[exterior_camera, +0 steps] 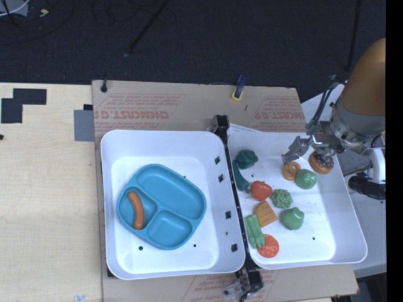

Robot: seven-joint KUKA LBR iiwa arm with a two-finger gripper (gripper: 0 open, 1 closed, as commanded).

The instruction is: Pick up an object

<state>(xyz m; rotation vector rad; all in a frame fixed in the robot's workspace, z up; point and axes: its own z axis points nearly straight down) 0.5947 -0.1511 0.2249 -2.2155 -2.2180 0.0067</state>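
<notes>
My gripper (310, 151) hangs over the far right part of the right bin (343, 244), its fingers spread open with nothing between them. A brown doughnut (322, 163) lies just below its right finger. A small orange ring (290, 170) sits under the left finger (295, 149), and a green apple (305, 179) is just in front of them. Further left and nearer lie a dark green vegetable (245, 158), a red pepper (261, 189), broccoli (281, 198), a green pepper (292, 218), an orange waffle (266, 213), a green pod (254, 230) and a red tomato (269, 246).
The left bin (116, 250) holds a blue divided plate (170, 206) with an orange sausage (135, 209) in its left compartment. A black divider (228, 187) joins the two bins. Brown cardboard (164, 102) lies under both. The arm's orange band (370, 74) rises at the right.
</notes>
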